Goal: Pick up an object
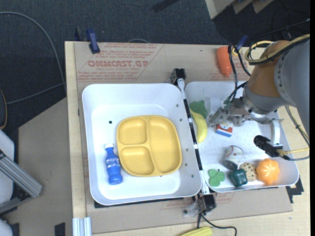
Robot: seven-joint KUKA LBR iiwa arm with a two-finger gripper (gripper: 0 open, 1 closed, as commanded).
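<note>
Presently: small red-white-blue box (224, 130), right bin (290, 173), centre, just beneath the gripper (222, 118). Judged light, stiff, slick-faced; best taken across its short sides. Finger spread: cannot tell. Left of it, banana (200, 127) and green piece (199, 107) by the wall. Near edge: orange fruit (268, 171), cookie (249, 170). Left bin: yellow tray (147, 145), blue bottle (112, 164).

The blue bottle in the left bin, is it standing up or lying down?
Lying down. The blue bottle rests on its side on the left bin floor, beside the yellow divided plate.
</note>
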